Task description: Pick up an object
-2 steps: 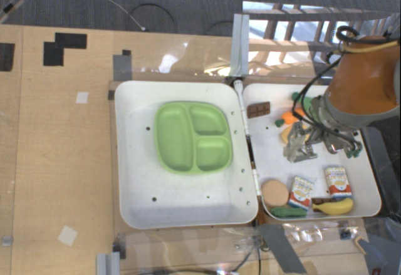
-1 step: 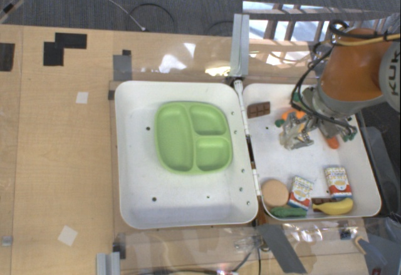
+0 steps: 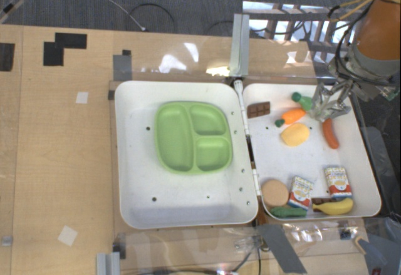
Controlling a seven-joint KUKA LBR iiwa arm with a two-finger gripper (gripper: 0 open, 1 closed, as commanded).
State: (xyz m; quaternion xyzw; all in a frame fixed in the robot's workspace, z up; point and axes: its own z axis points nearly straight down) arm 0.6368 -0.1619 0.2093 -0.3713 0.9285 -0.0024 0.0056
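Hovering hand [image 3: 328,108] just beside the carrot [image 3: 293,116].

bright, even overhead light; glare on clear panel [image 3: 188,57] behind bins, soft shadows, pic slightly soft overall.

Single fixed camera, mounted above the bench [image 3: 56,142], looks down at a slant, framing both white bins [image 3: 135,205] fully.
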